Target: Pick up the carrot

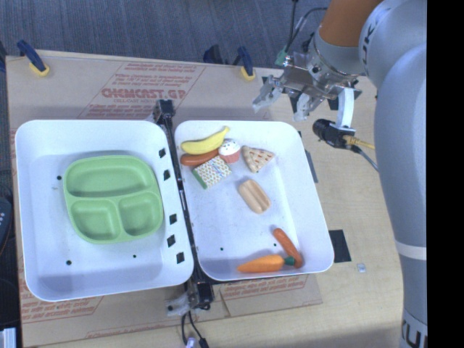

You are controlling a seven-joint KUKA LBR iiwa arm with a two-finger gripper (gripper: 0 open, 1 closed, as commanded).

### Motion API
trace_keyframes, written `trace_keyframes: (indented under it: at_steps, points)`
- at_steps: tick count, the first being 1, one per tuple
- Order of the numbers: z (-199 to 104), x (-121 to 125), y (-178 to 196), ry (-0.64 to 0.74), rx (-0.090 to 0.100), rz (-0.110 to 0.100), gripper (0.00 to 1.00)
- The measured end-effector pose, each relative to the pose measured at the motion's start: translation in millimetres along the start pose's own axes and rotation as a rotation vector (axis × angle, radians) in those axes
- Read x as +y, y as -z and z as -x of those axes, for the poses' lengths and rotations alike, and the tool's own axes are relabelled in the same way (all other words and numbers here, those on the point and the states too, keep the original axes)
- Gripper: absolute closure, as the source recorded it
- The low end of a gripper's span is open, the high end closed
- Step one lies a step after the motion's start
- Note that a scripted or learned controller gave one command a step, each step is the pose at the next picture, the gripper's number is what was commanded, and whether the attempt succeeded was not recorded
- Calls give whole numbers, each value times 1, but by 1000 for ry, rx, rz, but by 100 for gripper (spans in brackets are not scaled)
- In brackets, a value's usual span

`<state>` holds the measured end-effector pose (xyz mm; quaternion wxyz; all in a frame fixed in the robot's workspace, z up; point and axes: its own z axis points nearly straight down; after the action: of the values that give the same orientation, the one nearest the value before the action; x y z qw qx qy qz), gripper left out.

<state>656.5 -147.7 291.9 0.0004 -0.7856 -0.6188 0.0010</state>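
Observation:
An orange carrot (261, 264) with a green end lies along the near wall of the right bin (313, 194). A second, redder carrot-shaped piece (287, 246) lies at a slant just beside it in the near right corner, their ends meeting. My gripper (283, 101) hangs above the bench just past the right bin's far edge, well away from both pieces. Its fingers (262, 96) are spread apart and hold nothing.
The right bin's far part holds a banana (205, 141), a red sausage (196, 158), a cupcake (230, 149), a pizza slice (257, 158), a checkered block (211, 172) and a bun (254, 196). A green divided plate (112, 198) sits in the left bin (29, 194).

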Motion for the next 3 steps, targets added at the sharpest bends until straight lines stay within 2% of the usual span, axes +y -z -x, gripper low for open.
trace_keyframes:
  at_steps: [1,2,3]
  points:
    - [-94,-23,-90,30,1,-4,0]
    - [-166,-40,70,-247,1,-1,0]
    - [-189,-46,77,-489,0,-1,0]
